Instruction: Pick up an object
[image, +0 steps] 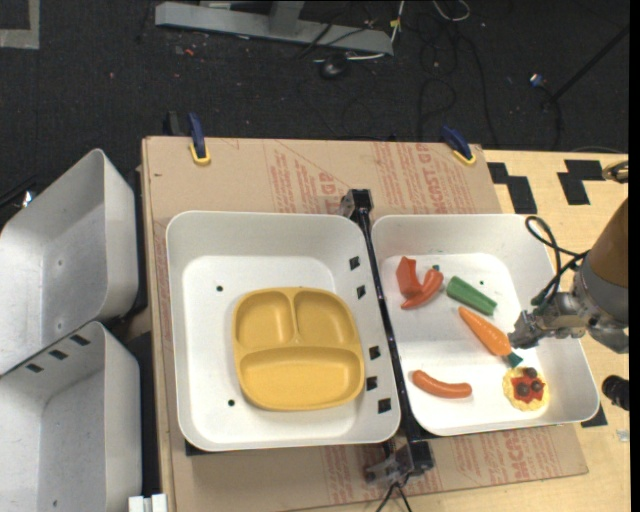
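Clips (400, 462) sit at the near edge, where my two white bins meet. Just past them on the right I see the right bin (575, 405). Nearest in it is a little yellow tart (526, 389) with red bits on top, close to the near right corner. Left of the tart lies a sausage (442, 384), flat on the bin floor.

A bit farther back is the carrot (485, 331), lying at a slant. My claw (522, 333) is right at the carrot's near end, by its green tip. I cannot tell if it is open or closed, and I cannot tell if it has hold of anything. The arm (608, 270) comes in from the right over the bin's rim, with a black cable (545, 240) looping by it.

Past the carrot is a green veggie (470, 294), and left of that a red pepper (417, 282). They are near each other but not touching.

In the left bin (190, 300) I see a yellow tray (298, 348) with three parts. It lies flat in the middle.

Both bins rest on a brown board (300, 175) on the tabletop. Two clamps, one (198, 140) on the left and one (459, 146) on the right, grip its far edge. Two more white bins (60, 250) sit off to the left.
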